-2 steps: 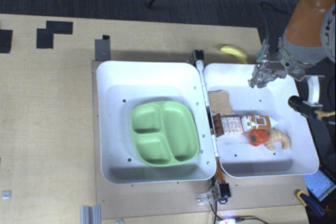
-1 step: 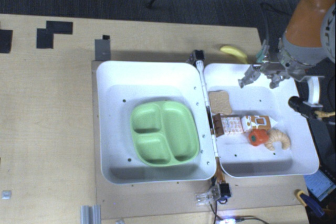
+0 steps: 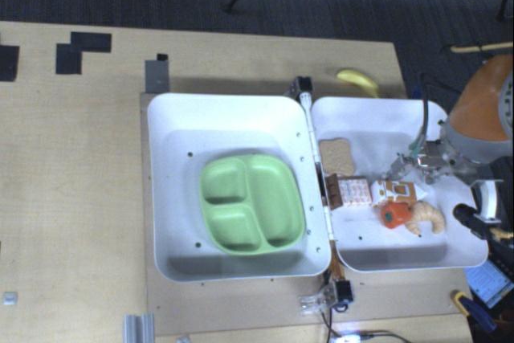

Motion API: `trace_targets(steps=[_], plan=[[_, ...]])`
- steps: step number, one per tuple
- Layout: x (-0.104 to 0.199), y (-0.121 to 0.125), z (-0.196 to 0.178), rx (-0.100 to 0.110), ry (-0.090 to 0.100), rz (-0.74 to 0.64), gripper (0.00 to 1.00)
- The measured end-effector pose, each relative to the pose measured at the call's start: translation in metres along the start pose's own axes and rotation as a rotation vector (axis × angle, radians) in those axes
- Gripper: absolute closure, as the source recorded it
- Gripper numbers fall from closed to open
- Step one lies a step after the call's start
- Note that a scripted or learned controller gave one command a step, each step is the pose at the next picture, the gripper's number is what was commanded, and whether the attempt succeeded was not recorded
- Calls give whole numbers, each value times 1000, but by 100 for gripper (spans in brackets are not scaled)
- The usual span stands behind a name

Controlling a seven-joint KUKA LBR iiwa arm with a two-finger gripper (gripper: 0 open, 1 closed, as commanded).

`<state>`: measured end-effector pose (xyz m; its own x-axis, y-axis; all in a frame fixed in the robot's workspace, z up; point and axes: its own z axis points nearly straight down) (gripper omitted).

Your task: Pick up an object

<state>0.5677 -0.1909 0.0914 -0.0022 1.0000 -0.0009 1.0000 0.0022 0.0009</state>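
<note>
Honestly, I'd take the small, light, rigid orange-red plastic tomato [image 3: 393,215] across its slippery round sides; the two-finger gripper [image 3: 409,163] hovers nearby, grip state unreadable.

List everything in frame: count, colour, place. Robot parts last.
bins: 2, white, side by side on the bench
divided plate: 1, light green, in the left bin
bread slice: 1, tan, right bin, near its left wall
small carton: 1, white with brown print, right bin, below the bread slice
tomato: 1, red-orange, right bin, centre
croissant: 1, pale tan, right bin, just right of the tomato
banana: 1, yellow, on the bench behind the right bin
arm: 1, grey with orange band, entering from the right
pincer: 1, metallic, over the right bin above the tomato
</note>
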Motion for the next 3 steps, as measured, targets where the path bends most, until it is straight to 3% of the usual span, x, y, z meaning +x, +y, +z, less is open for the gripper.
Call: trace_targets(steps=[1,2,3], plan=[[1,2,-11,-5,0,-2,100],[1,2,-11,-5,0,-2,0],[32,-54,5,-5,0,1,0]])
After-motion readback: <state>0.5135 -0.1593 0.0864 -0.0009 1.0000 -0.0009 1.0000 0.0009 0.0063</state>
